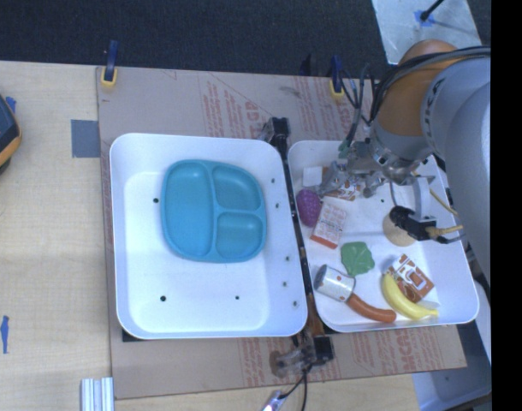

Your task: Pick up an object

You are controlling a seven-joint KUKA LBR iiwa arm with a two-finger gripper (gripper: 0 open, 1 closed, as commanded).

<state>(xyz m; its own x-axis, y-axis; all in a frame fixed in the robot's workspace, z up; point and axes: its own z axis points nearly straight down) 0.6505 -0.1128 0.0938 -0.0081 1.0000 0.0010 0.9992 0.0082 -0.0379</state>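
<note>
The green piece (pixel 357 257) is lying in the middle of the right bin (pixel 453 315), and I am telling every place from it.

Nearest to the camera, an orange stick (pixel 370 310) is lying nearer than the green piece, close to the bin's near rim. A shiny metal can (pixel 333 282) is lying on its side just beside the green piece, nearer and toward the view's left, and its end is touching the orange stick. A yellow banana (pixel 405 300) is lying nearer and to the view's right of the green piece. A red and white packet (pixel 412 276) is resting against the banana's far side.

Farther than the green piece, a white card with red print (pixel 331 223) is lying toward the view's left. A purple lump (pixel 308 205) is sitting just beyond this card, by the bin's left wall. A tan round thing (pixel 398 235) is sitting to the view's right of the green piece.

Still farther, the tool (pixel 353 176) is hanging over the far part of the same bin, near a small white block (pixel 312 175). I cannot tell if the tool is spread or pressed together, and nothing is showing as held in it.

Well to the view's left of the green piece, a blue divided plate (pixel 214 210) is lying in the left bin (pixel 201 302). Both bins are resting on the desk (pixel 47 255).
</note>
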